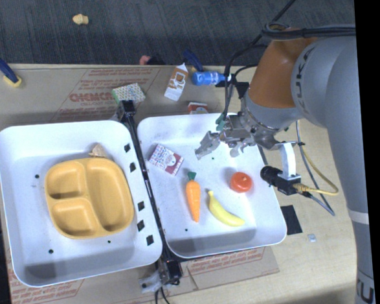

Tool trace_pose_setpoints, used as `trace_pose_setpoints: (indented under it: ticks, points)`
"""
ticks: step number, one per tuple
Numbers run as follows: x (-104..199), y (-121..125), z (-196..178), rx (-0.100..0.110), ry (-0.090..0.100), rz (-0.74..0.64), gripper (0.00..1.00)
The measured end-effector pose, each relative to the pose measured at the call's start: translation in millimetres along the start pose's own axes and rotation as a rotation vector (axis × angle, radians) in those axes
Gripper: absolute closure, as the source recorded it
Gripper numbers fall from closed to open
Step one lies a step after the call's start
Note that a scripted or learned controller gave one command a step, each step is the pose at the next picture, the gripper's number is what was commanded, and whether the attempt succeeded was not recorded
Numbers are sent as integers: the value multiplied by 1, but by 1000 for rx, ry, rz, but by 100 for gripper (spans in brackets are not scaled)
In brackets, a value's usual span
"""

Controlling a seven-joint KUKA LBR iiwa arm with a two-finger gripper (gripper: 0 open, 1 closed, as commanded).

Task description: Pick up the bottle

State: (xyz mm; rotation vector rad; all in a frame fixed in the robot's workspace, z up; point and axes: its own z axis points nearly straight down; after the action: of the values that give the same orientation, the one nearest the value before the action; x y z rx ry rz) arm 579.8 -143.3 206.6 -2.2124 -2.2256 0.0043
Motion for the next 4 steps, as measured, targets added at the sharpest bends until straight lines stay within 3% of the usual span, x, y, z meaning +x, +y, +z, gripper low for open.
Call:
trace_pose_setpoints:
  ticks: [1, 2, 3, 4]
  points:
    - [0, 0, -10, 2, 1, -5, 100]
    - [-33, -51, -22, 1, 0, 131, 100]
    - [-60, -100, -7, 0, 1, -42, 100]
    - [-67, -104, -9, -3, 0, 321, 100]
